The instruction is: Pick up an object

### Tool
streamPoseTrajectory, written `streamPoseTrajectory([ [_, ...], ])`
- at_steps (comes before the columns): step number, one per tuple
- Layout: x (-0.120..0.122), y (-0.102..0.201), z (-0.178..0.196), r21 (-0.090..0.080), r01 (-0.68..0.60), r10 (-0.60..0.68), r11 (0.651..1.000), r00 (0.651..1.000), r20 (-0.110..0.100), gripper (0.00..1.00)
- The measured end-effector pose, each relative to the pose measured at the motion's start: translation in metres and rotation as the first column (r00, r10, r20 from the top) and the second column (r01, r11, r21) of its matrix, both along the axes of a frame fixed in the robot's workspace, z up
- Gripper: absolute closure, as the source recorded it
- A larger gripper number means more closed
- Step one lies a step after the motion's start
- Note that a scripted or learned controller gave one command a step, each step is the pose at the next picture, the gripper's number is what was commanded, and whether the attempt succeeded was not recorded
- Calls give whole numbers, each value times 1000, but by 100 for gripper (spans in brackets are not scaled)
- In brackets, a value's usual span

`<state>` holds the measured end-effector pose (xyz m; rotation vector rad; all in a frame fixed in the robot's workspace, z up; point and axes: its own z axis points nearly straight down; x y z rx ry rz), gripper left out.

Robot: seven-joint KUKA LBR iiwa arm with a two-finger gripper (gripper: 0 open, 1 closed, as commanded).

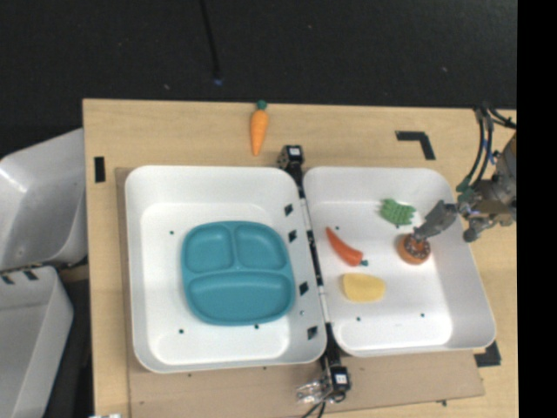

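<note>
Left bin [139,259] on the wooden desk [365,129] holds a teal divided plate [237,273], lying flat near the bin's middle. Far of the bins, on bare desk, an orange toy carrot [258,129] lies near the far end of the seam between them. Right bin [461,320] holds four small things: a red-orange chili pepper [345,246] toward its left side, a yellow lumpy piece [363,287] just near of the pepper, a green leafy piece [398,212] further right and far, and a small round brown-red object [414,250] right of the pepper. Gripper [426,231] comes in from the right edge, one grey finger slanting down to the round object's top, touching or just over it; cannot tell how far the fingers are spread or whether anything is gripped.
</note>
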<state>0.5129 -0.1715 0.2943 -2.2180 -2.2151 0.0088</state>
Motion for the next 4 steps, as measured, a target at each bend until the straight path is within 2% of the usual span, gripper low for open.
streamPoseTrajectory([
  [1,2,0,5,-2,-3,3,1000,1000,10,0],
  [3,2,-20,-97,-2,-1,1,1000,1000,6,0],
  [4,1,-24,-160,-1,-1,1,1000,1000,4,0],
])
